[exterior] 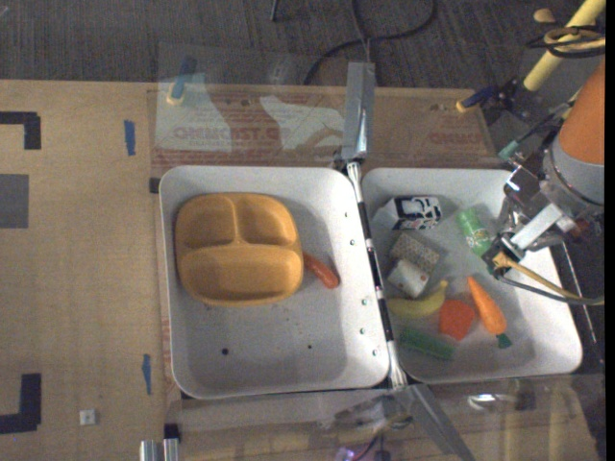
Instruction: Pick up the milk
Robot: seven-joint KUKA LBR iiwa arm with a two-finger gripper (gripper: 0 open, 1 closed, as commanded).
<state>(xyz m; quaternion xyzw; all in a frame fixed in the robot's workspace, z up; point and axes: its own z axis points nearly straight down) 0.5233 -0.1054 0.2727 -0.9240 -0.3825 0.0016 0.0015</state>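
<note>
Gripper (522,221): at the 3 o'clock edge of the right bin (546,339), hanging over the rim; whether it is open or closed cannot be told, and nothing is seen held in it. Green bottle (473,230): just beside the gripper at 9 o'clock, lying between it and the target, likely an obstacle to a straight approach. Milk (417,211): cow-patterned carton on its side, toward 10 o'clock in that bin, apart from its neighbours and so probably free to grasp from above. Speckled block (415,250), white cup (407,277), banana (418,304): clustered at the milk's 6 o'clock. Carrot (487,306): at the gripper's 7 o'clock. Left bin (279,344): yellow divided plate (237,248), well apart at 9 o'clock.
</note>
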